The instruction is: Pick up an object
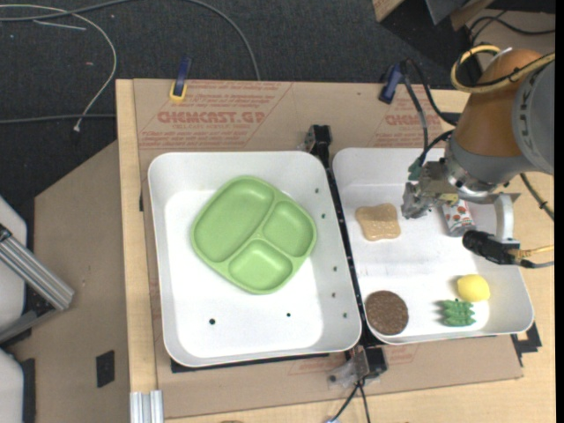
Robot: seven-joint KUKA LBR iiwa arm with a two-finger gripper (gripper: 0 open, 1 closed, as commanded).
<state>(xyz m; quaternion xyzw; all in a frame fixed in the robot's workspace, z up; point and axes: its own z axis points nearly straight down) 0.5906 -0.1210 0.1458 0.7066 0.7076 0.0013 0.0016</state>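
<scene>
The right bin [414, 167] holds several small objects. A tan bread-shaped piece [379, 223] lies at its left side. A brown round disc [386, 312] sits at the front left, with a yellow lemon-like ball [473, 287] and a green leafy toy [456, 314] at the front right. A small white item with red marks [455, 218] lies partly under the wrist. My gripper [417, 201] hangs low over the bin's back half, just right of the tan piece and apart from it.
The left bin [176, 263] contains a green divided plate [254, 233]. A black clamp [318, 137] sits between the bins at the back. The arm's grey and orange body [498, 122] covers the right bin's back right corner. Cables run off the bench.
</scene>
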